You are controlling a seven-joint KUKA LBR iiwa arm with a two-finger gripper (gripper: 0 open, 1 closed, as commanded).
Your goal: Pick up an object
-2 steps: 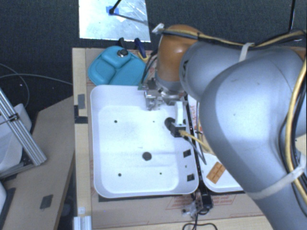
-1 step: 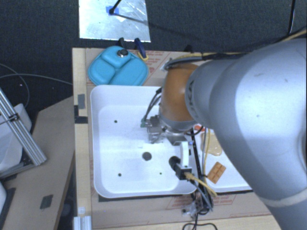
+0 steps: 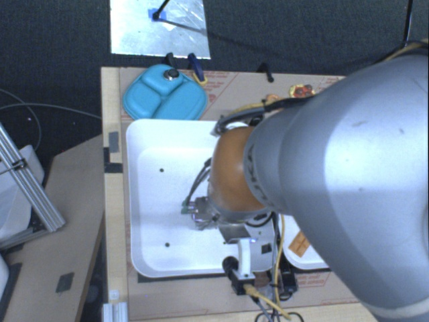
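Observation:
My grey arm [image 3: 348,166] with its orange band [image 3: 231,173] reaches over from the right and covers most of the right bin. The gripper [image 3: 196,213] hangs low over the right half of the left white bin [image 3: 151,180]; its tip is a dark metal cluster seen from above, and the wrist hides what lies under it. A small orange-brown object [image 3: 299,245] peeks out in the right bin [image 3: 310,263] below the arm.
A blue moulded plastic tray [image 3: 164,94] lies on the bench behind the left bin. A shiny metal sheet [image 3: 159,19] lies further back. Aluminium framing [image 3: 27,186] stands at the left. Cables and a black connector [image 3: 234,274] hang at the bin's front edge.

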